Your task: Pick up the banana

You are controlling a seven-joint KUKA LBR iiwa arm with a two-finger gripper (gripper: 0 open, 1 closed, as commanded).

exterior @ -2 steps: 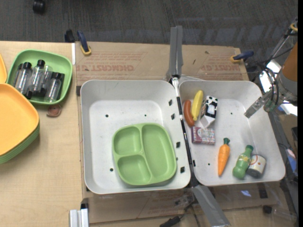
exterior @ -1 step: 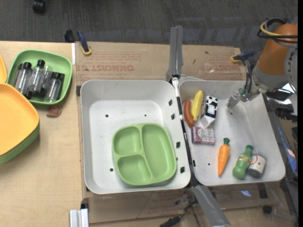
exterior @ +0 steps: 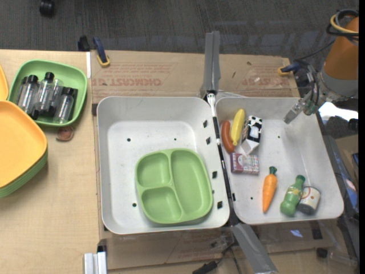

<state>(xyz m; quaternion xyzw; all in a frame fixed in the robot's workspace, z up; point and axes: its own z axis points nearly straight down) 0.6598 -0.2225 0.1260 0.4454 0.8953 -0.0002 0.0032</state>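
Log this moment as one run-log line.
task: pick up banana | banana: right bin, left wall, beside hot dog | gripper: above bin's far right corner, away from banana | status: not grasped

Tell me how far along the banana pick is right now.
Nothing looks done yet: the banana lies in the right bin near its left wall, beside a hot dog and a small carton. In hand: the claw is poised at the bin's upper right corner, apart from the banana and holding nothing that I can see. Left: cross to the banana, descend, grasp and lift.
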